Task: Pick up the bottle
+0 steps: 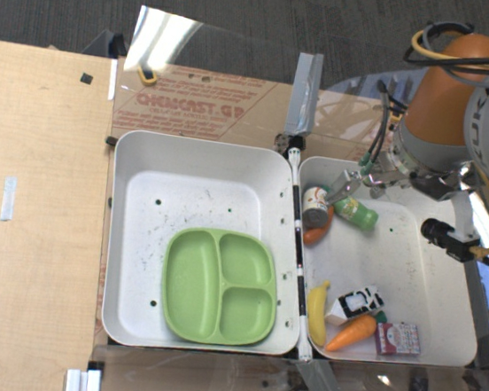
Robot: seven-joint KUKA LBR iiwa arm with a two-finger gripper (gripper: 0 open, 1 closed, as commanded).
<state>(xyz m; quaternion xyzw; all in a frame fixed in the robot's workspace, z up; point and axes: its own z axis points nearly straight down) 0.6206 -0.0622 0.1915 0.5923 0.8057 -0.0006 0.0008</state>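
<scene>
2 white bins [125, 219] on a wooden bench [29, 206]; gripper [350, 188] state unclear beside the bottle [355, 214].

two white bins [130, 247], one green plate [219, 285], one bottle [356, 213], one banana [316, 313], one carrot [352, 333].

A robotics lab — a grey-and-orange robot arm [472, 95] beside two white bins [125, 219] on a wooden bench [29, 206].

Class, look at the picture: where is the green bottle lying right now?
The green bottle lies in the right-hand bin, near its far left corner, just right of a can by the dividing wall, with the gripper directly at it.
</scene>
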